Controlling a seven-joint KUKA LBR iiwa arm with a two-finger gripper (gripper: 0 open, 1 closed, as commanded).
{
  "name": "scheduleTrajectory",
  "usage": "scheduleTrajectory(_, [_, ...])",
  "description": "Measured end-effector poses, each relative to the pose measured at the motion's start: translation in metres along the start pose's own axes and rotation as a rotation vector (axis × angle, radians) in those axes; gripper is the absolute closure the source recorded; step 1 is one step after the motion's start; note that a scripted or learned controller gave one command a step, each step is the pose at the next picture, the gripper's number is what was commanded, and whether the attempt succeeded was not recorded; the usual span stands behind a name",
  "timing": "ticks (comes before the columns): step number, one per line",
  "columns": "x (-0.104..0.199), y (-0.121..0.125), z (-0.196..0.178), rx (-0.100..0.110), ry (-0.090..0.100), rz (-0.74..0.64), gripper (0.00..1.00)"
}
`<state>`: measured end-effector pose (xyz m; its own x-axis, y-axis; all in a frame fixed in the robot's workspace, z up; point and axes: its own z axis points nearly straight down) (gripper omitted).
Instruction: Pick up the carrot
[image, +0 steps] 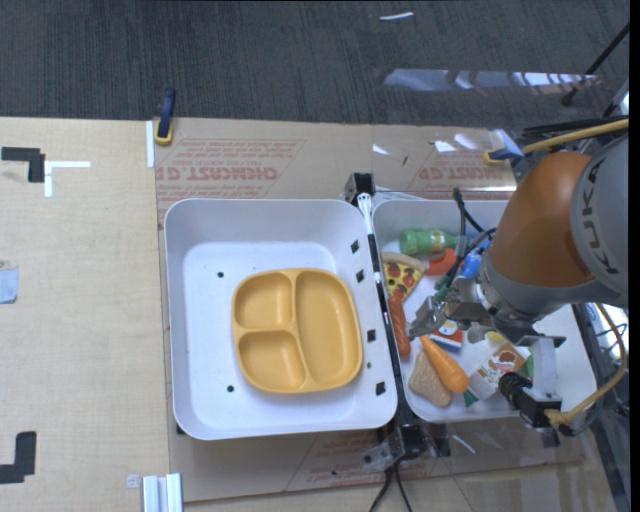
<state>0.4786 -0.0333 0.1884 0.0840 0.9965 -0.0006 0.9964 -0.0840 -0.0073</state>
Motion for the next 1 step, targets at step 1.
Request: scheduleTrajectory(1, [-0.0095, 0.0010, 0.0003, 0.000, 0.000, -0.346, 0.00])
